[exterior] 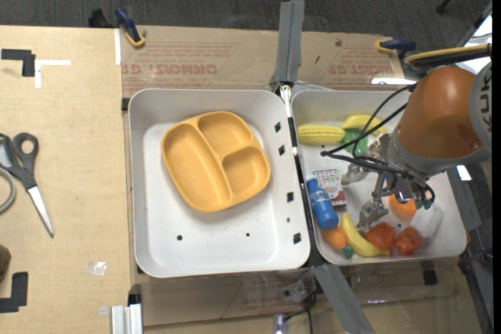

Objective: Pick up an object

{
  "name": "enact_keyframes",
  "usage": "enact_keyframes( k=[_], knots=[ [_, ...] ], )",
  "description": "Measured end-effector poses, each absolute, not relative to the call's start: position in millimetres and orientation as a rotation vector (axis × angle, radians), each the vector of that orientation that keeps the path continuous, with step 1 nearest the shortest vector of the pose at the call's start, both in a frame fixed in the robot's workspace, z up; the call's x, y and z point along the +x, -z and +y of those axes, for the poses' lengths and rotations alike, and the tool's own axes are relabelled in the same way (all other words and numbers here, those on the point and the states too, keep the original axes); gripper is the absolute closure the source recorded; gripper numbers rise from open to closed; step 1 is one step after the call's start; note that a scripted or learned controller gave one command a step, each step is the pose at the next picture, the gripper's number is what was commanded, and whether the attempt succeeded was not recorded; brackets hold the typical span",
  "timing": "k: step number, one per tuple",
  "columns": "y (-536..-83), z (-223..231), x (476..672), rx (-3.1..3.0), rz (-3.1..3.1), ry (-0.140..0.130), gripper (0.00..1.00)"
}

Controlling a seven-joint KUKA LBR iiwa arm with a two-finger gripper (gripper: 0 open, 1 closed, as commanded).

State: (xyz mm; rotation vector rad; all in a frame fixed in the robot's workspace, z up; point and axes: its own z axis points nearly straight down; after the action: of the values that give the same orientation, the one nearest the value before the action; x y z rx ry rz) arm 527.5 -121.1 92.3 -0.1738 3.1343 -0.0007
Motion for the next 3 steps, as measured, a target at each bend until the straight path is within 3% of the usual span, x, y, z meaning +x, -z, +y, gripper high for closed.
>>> enact_keyframes(
  k=[1, 2, 3],
  knots=[
    [-99.9, -139.9, 572.2, -0.024, 3.136, 0.001, 0.0],
    [-95.1, -134.7, 658.0, -0.108, 3.132, 0.003, 0.0],
    [-106.6, -134.4, 659.9, -0.111, 3.125, 0.007, 1.0]
  ],
)
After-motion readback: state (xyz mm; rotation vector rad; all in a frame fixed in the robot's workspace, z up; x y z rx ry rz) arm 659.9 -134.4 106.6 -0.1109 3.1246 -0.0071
